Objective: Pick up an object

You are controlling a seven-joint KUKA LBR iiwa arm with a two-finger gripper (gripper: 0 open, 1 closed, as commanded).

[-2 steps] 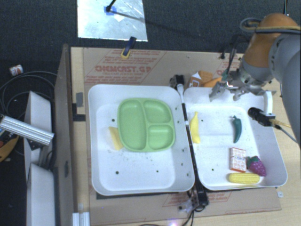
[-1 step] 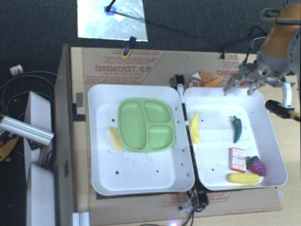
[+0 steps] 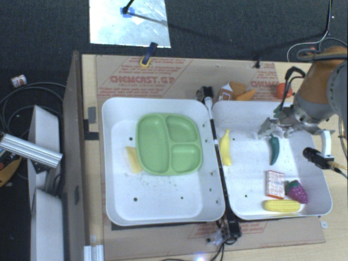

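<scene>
two white bins sit side by side on the bench. nearest in the right bin (image 3: 244, 200) lies a corn cob (image 3: 281, 205), long axis left-right; farther back a green pepper (image 3: 274, 148) points near-far. gripper (image 3: 274, 128) hovers just beyond it, fingers spread, empty.

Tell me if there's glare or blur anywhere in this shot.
Camera view: the shiny sheet on the dark floor glares brightest; both white bins are evenly lit with soft shadows; the gripper over the right bin looks slightly smeared, while the green plate is fairly sharp.
</scene>
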